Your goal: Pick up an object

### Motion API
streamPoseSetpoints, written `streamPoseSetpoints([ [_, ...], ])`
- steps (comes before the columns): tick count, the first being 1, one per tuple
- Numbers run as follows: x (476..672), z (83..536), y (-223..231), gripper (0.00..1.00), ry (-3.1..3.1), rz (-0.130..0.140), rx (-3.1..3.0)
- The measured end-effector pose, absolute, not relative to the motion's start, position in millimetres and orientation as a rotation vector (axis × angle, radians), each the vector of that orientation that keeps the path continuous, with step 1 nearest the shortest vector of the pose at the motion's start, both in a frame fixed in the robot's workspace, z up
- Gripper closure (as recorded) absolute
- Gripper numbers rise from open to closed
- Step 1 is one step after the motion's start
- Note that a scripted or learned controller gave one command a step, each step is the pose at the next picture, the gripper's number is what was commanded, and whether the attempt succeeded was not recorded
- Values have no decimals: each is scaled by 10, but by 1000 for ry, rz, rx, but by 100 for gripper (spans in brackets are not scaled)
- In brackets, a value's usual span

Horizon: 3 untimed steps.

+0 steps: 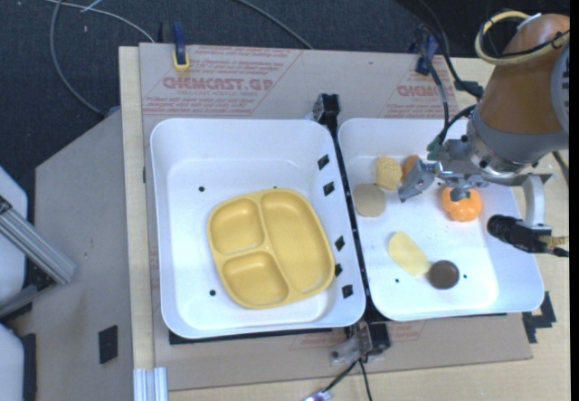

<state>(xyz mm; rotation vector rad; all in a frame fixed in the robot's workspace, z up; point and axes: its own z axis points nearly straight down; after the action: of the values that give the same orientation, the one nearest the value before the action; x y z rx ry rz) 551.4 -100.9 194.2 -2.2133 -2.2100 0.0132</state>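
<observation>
Roughly near to far, placed off the fingers:

Brown round piece (pixel 442 274): right bin (pixel 507 295), nearest the camera, well below the fingers, flat on the floor.
Pale yellow piece (pixel 408 253): just left of the brown one, touching or nearly so; below the fingers, apart from them.
Yellow tray (pixel 269 246): three compartments, tilted, in the left bin (pixel 172 209); well left of the fingers, past the divider.
Tan disc (pixel 369 200): just left and slightly below the fingertips, near the bin's left wall.
Orange fruit (pixel 462 205): just right of the fingers, under the wrist; contact unclear.
Gripper (pixel 418 182): low over the right bin, pointing left; fingers (pixel 409 187) appear slightly parted, nothing between them, resting on no object that I can make out.
Corn-yellow piece (pixel 388 172): just left and above the fingertips, close, not gripped.
Small orange piece (pixel 411 163): directly above the fingers, beside the corn-yellow piece, partly hidden.
Arm (pixel 520 91): grey with orange band, entering from the right, beyond the gripper.
</observation>
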Motion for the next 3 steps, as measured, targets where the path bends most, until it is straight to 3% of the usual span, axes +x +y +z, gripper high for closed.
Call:
streamPoseSetpoints([
  [1, 5539, 1996, -1009, 0, -2219, 3, -2217],
  [3, 5397, 818, -1012, 0, -2214, 6, -2216],
])
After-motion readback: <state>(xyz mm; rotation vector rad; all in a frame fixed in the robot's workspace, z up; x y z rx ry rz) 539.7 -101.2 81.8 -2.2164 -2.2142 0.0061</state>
